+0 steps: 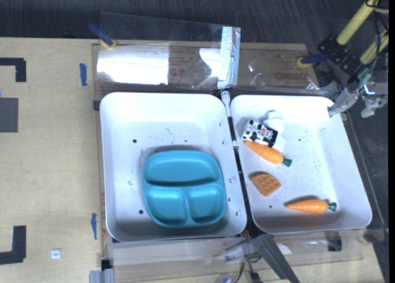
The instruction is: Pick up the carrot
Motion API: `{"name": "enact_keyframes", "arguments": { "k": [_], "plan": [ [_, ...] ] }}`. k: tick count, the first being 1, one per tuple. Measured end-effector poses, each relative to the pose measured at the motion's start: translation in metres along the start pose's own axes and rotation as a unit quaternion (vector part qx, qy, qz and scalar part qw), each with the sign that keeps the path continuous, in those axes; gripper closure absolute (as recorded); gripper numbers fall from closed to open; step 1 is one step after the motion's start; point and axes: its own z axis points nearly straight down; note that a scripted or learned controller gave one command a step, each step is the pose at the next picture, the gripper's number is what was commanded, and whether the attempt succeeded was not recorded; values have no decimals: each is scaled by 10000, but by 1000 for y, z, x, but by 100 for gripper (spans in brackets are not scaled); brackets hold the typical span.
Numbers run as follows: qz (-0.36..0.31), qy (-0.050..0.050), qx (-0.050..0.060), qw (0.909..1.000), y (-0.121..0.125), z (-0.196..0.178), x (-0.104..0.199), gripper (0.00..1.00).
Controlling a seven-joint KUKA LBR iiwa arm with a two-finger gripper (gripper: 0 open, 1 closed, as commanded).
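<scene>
While the tool, its state unclear, hovers top-right, both carrots lie below-left.

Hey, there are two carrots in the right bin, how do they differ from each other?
The upper carrot lies on a slant, its green end pointing down and right; the lower carrot lies nearly level, green end to the right. The upper carrot sits right against the black-and-white cow toy, while the lower carrot lies alone near the front wall of the right bin. The waffle piece lies between them. Both are orange with small green tops and look alike in size.
</scene>
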Motion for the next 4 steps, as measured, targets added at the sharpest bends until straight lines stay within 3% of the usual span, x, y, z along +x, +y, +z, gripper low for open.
{"name": "enact_keyframes", "arguments": {
  "k": [1,2,3,4],
  "plan": [
    [-999,14,24,9950,30,96,50,0],
    [-1025,-46,-179,9946,22,146,98,0],
    [-1809,0,-27,9835,-25,175,126,0],
    [-1799,-13,-12,9837,-53,175,65,0]
  ]
}}
